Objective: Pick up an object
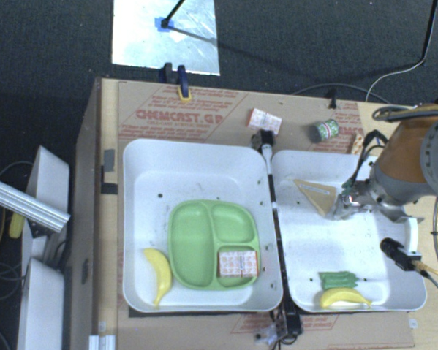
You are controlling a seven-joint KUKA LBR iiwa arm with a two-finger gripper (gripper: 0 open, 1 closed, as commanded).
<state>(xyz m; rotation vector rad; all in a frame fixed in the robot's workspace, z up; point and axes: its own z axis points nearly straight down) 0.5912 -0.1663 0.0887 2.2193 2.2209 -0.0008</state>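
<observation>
Camera view, from the near edge: in the right white shallow plastic bin a yellow plastic banana lies close to the front wall, and a small flat green plastic piece lies just behind it, touching or nearly touching it. In the left white shallow bin a second yellow banana lies at the front left corner, beside a light green plastic tray with three compartments. A small white packet with red print rests in the front right compartment of this tray.

Farther back in the right bin, a tan flat wedge-shaped piece lies on the floor of the bin, its point toward the front. The hand of the grey arm is low over the bin, just beside the right side of this wedge — whether it touches the wedge, I cannot tell. Its fingers are too small and blurred, so I cannot tell if they are apart or together.

Behind the bins, on the brown cardboard sheet covering the bench, there is another small white and red packet and a small green can lying on its side, well apart from the hand.
</observation>
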